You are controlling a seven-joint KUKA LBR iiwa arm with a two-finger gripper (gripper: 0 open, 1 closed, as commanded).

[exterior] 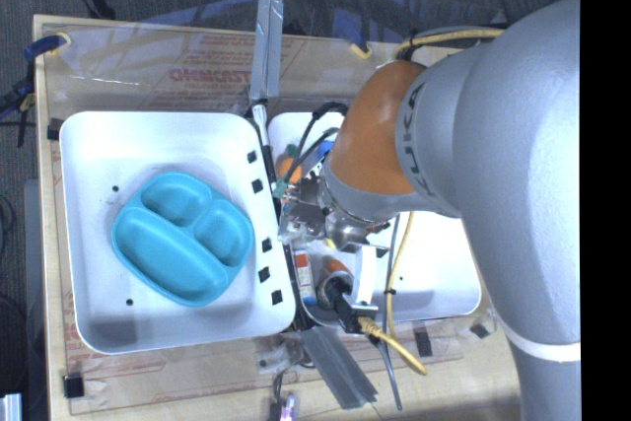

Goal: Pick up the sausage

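The grey arm with its orange band (380, 138) reaches down into the left part of the right bin (444, 296). My gripper (320, 256) is low there, close to the wall between the two bins. A small orange-brown piece (337, 267) shows right by the gripper; it may be the sausage, but most of it is hidden. The arm covers most of what lies in this bin.
A blue three-part plate (182, 237) lies in the left bin (94, 163). A small orange and green object (287, 165) peeks out beside the arm at the right bin's upper left. A yellow cable (394, 350) hangs over the front edge.
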